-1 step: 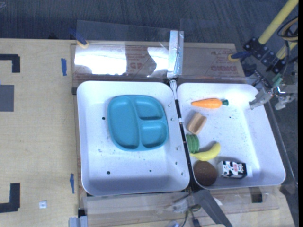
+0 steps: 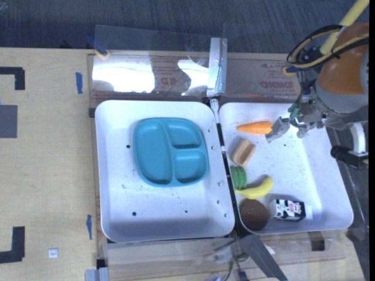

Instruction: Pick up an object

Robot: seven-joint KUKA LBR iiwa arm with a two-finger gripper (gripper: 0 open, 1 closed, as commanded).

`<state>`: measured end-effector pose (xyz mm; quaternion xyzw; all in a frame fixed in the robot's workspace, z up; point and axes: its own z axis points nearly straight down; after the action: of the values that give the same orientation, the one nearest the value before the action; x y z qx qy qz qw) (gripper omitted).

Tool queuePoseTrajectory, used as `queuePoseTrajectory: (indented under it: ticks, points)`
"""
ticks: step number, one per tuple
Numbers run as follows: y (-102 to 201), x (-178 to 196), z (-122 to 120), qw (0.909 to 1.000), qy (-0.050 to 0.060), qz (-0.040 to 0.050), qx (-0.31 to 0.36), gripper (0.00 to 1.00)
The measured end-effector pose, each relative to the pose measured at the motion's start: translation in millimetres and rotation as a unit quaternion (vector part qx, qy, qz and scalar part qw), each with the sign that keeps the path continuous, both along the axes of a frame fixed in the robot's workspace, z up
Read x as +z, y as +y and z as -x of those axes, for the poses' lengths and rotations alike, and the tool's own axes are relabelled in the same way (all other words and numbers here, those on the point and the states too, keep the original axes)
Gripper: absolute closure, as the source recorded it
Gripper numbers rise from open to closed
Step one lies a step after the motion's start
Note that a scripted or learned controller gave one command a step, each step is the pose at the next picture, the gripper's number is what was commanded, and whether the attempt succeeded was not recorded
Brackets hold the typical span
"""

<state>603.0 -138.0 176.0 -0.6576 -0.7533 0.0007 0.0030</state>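
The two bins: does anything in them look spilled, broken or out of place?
Nothing looks broken or spilled. The blue divided plate lies flat in the left bin. In the right bin, the carrot, banana, brown ball and the rest crowd its left side.

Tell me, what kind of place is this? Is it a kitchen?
Probably a robot test lab, not a kitchen. A robot arm reaches over two white bins on a wooden bench, and the carrot and banana look like toy food for practice.
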Motion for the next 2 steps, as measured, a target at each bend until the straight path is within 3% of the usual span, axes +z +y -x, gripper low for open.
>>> queuePoseTrajectory:
  ticks: [1, 2]
  points:
    - [44, -51, -38, 0.9993, -0.002, 0.001, -0.038, 0.0]
    - [19, -77, -65, 0.9999, 0.003, -0.003, -0.015, 0.0]
